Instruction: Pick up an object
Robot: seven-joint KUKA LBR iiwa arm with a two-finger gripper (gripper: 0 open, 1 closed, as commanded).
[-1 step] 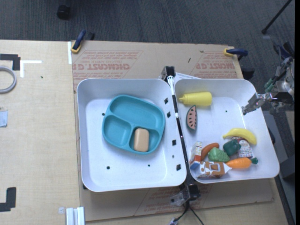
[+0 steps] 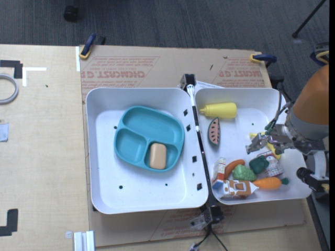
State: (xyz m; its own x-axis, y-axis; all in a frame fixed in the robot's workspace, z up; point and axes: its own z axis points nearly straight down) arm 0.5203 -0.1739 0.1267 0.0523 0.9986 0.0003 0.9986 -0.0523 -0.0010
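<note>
Currently, jaws [image 2: 257,143] are hovering low inside the right bin [image 2: 238,95], beside a crowded toy heap [image 2: 250,178]; their opening cannot be told. Risk: fingers are jamming against neighbours, the green piece [image 2: 258,165] or carrot [image 2: 269,183] slipping free.

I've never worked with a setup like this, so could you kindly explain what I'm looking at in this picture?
This is one camera fixed above a bench, looking down at a slant. The grey robot arm with an orange band reaches in from the right; its gripper hangs over the right shallow white bin. Whether it holds anything cannot be told. That bin contains a yellow plastic mustard bottle, a toy watermelon slice, an orange toy carrot, a dark green toy vegetable and other small toys. The left shallow white bin holds a turquoise divided plastic plate with a tan bread-like block in its lower right compartment. The arm's job is picking something up.
</note>
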